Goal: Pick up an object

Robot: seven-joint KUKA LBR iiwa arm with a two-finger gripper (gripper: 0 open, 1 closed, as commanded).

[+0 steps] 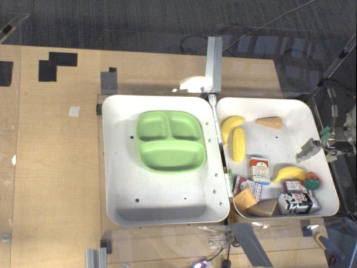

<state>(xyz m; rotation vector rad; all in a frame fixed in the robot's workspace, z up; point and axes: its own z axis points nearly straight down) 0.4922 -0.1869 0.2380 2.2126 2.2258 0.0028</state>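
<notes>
The right bin (304, 111) holds several toy foods. A yellow banana (230, 125) and a corn cob (238, 144) lie at its left side, and a tan bread slice (269, 123) lies near the back. A small red-and-white carton (259, 169) stands in the middle, with a second banana (290, 174) and a red fruit (312, 181) to its right. At the front are a black-and-white milk carton (297, 202), an orange cheese wedge (245, 198) and a brown block (265, 207). My gripper (308, 148) hangs at the bin's right side, above the second banana, with nothing seen in it.
The left bin (117, 166) bears a green divided plate (169, 140). A metal post (214, 60) stands behind the wall between the bins. Cables and dark floor lie behind the bench, and black marks dot the wooden top at far left.
</notes>
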